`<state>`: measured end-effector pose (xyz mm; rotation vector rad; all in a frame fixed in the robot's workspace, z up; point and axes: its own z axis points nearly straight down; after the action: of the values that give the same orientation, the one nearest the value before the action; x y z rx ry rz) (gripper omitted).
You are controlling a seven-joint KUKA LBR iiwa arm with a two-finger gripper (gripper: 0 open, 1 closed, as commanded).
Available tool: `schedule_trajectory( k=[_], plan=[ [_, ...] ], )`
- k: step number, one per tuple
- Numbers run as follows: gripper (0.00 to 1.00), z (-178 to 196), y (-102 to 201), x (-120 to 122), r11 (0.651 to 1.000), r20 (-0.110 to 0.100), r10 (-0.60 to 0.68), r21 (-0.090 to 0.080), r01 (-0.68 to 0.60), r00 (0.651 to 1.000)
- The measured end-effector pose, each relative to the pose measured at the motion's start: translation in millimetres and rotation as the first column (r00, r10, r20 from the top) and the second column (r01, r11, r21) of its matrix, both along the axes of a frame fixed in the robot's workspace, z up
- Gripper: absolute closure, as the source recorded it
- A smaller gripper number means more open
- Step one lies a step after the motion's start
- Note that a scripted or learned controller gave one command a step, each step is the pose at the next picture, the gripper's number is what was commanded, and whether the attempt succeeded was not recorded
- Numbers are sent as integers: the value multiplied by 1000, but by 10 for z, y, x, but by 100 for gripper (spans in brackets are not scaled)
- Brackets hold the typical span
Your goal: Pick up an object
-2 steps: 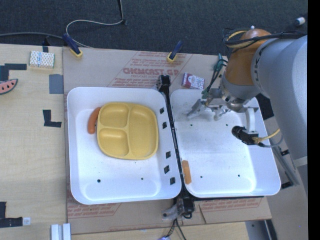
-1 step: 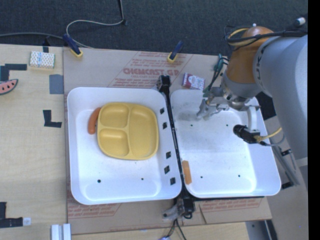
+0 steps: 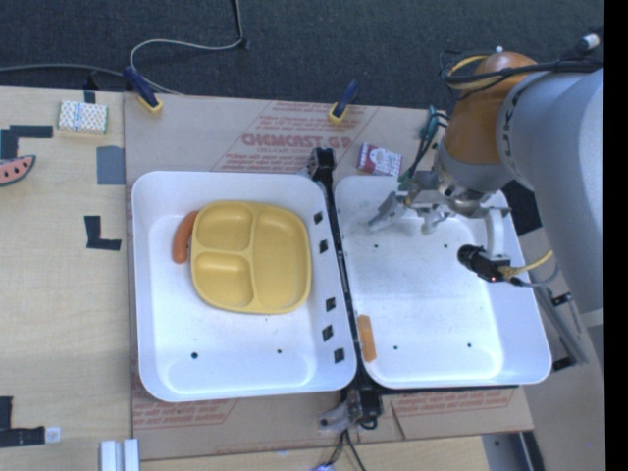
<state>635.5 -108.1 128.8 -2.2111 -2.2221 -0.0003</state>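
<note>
arm poised over the right bin, nothing picked yet

the two-finger metal gripper (image 3: 404, 214) hovers with jaws spread and empty at the back of the shallow white right bin (image 3: 510, 361); the small orange carrot-like piece (image 3: 366, 337) lies well apart at its front left edge, so a reach there comes next.

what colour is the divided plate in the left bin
Yellow; the divided plate shows clearly in the camera view.

Dark carpet (image 3: 294, 18) lies beyond the pale wooden bench (image 3: 59, 292), evenly lit
</note>
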Motion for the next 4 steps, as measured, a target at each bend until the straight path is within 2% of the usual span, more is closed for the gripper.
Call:
schedule_trajectory(
  k=[1,2,3,4],
  plan=[
    [0,-434,97,121,1000,5,-4,-6,4,1000],
    [100,-332,98,126,1000,7,-3,-7,3,1000],
    [0,-332,98,126,1000,7,-3,-7,3,1000],
    [100,-238,107,126,1000,6,-2,-5,2,1000]
  ],
)
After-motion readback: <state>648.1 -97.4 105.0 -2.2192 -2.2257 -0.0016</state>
